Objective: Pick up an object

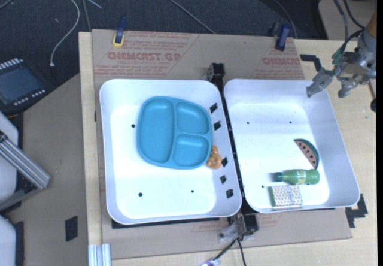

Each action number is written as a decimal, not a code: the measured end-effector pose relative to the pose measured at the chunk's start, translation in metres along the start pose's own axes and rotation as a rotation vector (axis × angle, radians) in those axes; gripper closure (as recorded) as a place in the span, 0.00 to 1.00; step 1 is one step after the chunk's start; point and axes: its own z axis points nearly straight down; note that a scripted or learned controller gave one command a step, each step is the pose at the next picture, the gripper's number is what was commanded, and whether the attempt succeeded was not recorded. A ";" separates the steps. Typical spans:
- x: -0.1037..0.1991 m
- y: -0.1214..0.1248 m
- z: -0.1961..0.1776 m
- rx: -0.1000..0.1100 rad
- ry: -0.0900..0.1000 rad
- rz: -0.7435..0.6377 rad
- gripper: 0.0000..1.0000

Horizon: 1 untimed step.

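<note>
Camera view, overhead slant: my gripper sits at the far right corner of the right bin, fingers spread apart with nothing between them, so I'm at the approach step, no pick made yet. Objects to choose from lie well apart from me at the near end of that bin: green bottle on its side, small and rounded, likely to roll; watermelon slice just beyond it, thin curved wedge, red with dark rim; patterned box flat, just beside the bottle on the near side. Next move, I judge: travel toward the near end, centre over the bottle, descend, close. Left bin holds a blue divided plate with a small orange-brown lump touching its edge.
</note>
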 end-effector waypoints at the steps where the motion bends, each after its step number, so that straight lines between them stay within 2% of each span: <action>1: 0.001 0.003 -0.009 -0.014 -0.004 -0.004 0.00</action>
